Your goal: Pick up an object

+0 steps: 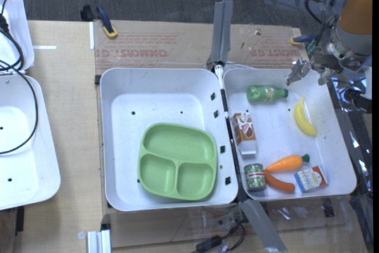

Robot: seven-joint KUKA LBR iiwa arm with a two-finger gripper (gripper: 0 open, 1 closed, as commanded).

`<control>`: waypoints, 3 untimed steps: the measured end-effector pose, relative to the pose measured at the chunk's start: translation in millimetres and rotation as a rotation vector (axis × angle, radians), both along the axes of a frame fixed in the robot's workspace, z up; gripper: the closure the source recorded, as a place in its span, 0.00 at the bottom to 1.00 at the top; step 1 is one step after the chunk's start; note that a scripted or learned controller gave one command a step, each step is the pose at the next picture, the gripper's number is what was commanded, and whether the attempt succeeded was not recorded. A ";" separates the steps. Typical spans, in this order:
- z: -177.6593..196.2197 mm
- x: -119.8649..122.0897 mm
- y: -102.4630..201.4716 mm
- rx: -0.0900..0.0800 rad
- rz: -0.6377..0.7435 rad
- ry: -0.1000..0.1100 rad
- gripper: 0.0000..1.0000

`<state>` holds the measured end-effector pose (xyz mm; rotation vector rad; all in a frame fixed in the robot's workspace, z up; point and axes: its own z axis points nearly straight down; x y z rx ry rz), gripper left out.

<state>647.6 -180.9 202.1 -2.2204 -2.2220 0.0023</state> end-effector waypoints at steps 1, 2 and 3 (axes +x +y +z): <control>-92.3 -20.6 -34.2 0.003 0.209 0.001 0.00; -110.8 -58.8 -25.8 0.001 0.192 0.000 0.00; -101.4 -58.3 -26.5 0.000 0.190 -0.001 1.00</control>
